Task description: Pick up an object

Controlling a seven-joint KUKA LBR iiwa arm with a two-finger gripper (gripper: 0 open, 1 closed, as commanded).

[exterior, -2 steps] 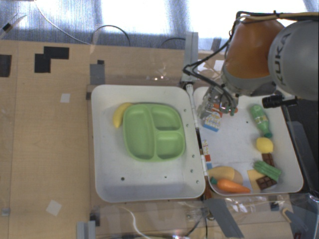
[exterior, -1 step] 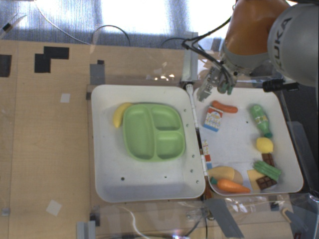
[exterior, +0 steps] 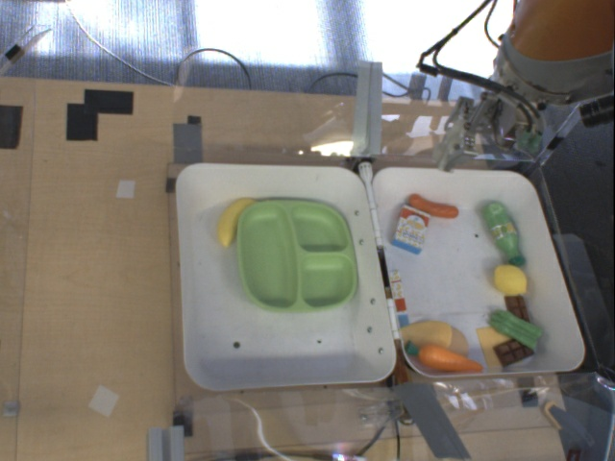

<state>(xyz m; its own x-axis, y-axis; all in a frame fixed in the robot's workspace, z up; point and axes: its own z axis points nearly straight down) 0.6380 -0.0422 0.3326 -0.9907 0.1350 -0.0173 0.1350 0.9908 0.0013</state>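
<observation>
We're pre-grasp: gripper [exterior: 480, 128] hangs above the right bin's [exterior: 461, 257] far rim, jaw state unclear, nothing held; next we descend onto the sausage [exterior: 431, 206] just below.

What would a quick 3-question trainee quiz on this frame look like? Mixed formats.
1. True or false: the banana lies in the same bin as the green divided plate.
2. Which item lies nearest the sausage? A) carrot B) small carton C) lemon
3. Fill in: the gripper hovers past the ____ rim of the right bin.

Key: 1 true; 2 B; 3 far.
</observation>
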